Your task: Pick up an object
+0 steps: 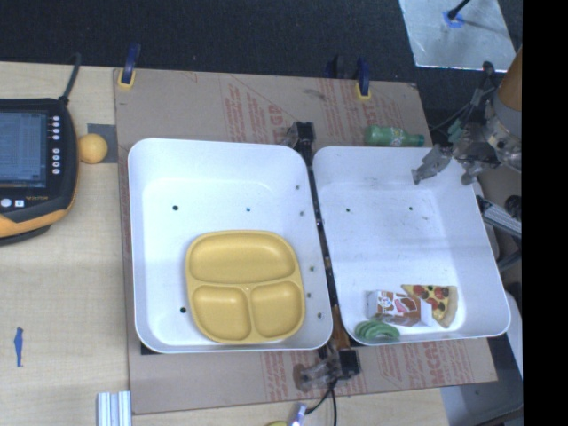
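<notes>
Grey metal fingers (448, 169) hang spread apart and bare above the right bin's (461, 238) far corner, touching nothing.

Bright, even light from above — the two white bins (222, 162) nearly wash out, with soft shadow along their inner walls. The floor at the top is dark and grainy. The pincer (448, 165) looks slightly blurred, perhaps.

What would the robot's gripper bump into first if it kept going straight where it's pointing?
Probably the bare white floor of the right bin. The gripper hangs at that bin's far right corner, pointing down and leftward. The pizza toy and green ring lie well off that line, though depth is uncertain.
</notes>
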